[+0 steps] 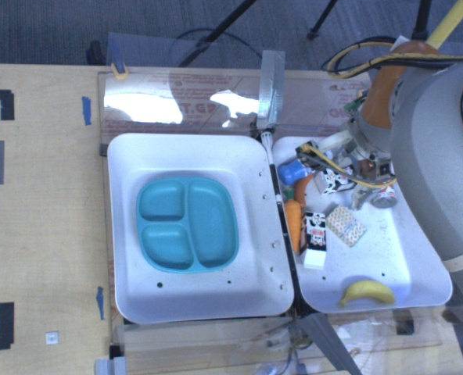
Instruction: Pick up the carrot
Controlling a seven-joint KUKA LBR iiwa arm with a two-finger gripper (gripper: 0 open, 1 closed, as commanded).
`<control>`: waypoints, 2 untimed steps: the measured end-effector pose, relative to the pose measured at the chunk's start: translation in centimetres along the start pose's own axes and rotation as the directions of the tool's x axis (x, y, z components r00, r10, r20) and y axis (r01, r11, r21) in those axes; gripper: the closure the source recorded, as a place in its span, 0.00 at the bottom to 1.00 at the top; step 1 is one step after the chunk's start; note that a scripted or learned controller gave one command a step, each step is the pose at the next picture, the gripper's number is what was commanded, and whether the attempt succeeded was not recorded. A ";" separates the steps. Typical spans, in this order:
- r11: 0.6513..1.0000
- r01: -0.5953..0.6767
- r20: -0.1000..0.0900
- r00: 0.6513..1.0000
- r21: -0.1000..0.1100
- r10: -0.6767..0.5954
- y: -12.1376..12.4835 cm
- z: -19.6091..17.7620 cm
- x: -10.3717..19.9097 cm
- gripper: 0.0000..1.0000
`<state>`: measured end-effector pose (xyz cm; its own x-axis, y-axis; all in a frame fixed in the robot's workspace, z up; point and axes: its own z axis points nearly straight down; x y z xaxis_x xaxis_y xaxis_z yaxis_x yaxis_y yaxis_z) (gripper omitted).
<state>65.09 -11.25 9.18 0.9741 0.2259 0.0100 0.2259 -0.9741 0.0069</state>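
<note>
Bins: two white bins sit side by side. The left bin [130, 170] and the right bin [419, 264] touch along a dark middle edge.
Plate: one blue plate [188, 223] with three parts lies flat in the left bin.
Carrot: one orange carrot [294, 223] lies in the right bin, right against its left wall, pointing up and down the picture.
Banana: one yellow banana [367, 291] lies near the front edge of the right bin, well apart from the carrot.
Small box: one box with black and white spots [316, 233] lies just beside the carrot, on its right.
Checked packet: one small packet with a checked pattern [346, 226] lies in the middle of the right bin.
Blue thing: one small blue thing [291, 171] sits just above the top of the carrot.
Surface: a light wood surface [44, 233] holds both bins, with black marks and bits of blue tape on it.
Room: a dark blue-grey floor [59, 6] runs behind, with black stand legs on it.
Arm: one big grey arm [439, 147] with an orange band reaches in from the right.
End effector: the end effector [349, 174] is low over the back of the right bin, with wires around it. I cannot tell if it is open or closed.
Carrot and end effector: the carrot lies to the left of the end effector and nearer the front, apart from it.
</note>
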 end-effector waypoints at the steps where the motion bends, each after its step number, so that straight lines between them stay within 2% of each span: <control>1: 0.999 -0.036 0.010 0.999 0.002 0.035 -0.7 0.3 0.7 0.00; 2: 0.999 -0.033 0.005 0.999 0.004 0.033 -0.9 -0.6 1.0 1.00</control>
